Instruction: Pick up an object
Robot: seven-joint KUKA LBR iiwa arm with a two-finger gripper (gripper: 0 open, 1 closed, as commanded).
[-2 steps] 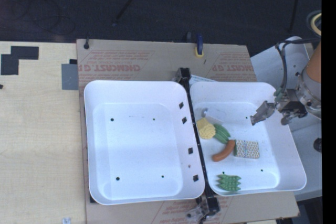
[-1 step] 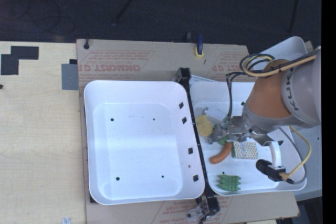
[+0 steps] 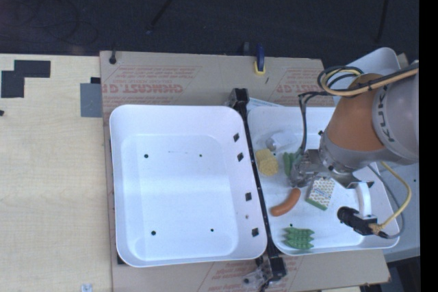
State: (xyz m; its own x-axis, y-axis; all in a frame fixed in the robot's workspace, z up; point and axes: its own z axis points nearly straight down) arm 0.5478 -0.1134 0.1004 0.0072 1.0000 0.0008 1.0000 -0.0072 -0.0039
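While the claw (image 3: 299, 173), its state impossible to tell, is hanging low in the right bin (image 3: 383, 232) among crowded pieces, it is risking nudging the sausage (image 3: 285, 202) aside.

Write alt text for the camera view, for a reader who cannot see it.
A grey and orange arm reaches into the right bin, its gripper low among a yellow block, a sausage, a card and green pieces. The left bin sits alongside.
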